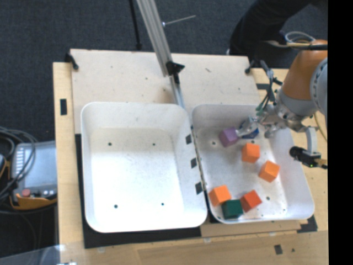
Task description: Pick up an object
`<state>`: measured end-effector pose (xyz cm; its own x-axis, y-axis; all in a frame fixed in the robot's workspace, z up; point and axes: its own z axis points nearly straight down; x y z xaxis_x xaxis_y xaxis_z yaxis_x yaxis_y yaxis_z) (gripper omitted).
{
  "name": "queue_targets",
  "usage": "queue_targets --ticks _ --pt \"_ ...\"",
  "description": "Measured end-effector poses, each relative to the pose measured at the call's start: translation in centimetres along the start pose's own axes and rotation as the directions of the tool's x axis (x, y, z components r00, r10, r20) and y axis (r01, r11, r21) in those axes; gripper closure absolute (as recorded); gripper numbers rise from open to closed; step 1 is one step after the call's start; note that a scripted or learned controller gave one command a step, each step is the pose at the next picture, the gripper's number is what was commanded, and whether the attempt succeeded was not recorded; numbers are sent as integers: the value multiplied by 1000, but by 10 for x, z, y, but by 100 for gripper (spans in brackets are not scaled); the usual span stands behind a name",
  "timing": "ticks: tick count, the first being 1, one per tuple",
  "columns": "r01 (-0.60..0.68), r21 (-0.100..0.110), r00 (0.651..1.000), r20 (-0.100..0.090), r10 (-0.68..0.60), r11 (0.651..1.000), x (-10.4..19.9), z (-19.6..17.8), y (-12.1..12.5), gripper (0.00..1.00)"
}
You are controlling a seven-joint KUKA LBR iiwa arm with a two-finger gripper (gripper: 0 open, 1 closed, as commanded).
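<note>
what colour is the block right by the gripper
Purple: the block beside the gripper in the right bin, seen in the camera view.

A robotics lab: wooden bench (pixel 110 76), two white bins (pixel 138 164), aluminium camera mast (pixel 157 32), dark carpet (pixel 55 15).

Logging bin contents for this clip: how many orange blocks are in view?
4, all in the right bin: one beside the purple block, one toward the right wall, two flanking the green block. The arm could hide more.
</note>
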<state>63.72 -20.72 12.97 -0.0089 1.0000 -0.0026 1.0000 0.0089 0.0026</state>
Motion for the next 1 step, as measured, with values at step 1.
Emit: queue_targets --ticks 1 --pt "3 -1 1000 3 -3 1000 -1 -12 0 100"
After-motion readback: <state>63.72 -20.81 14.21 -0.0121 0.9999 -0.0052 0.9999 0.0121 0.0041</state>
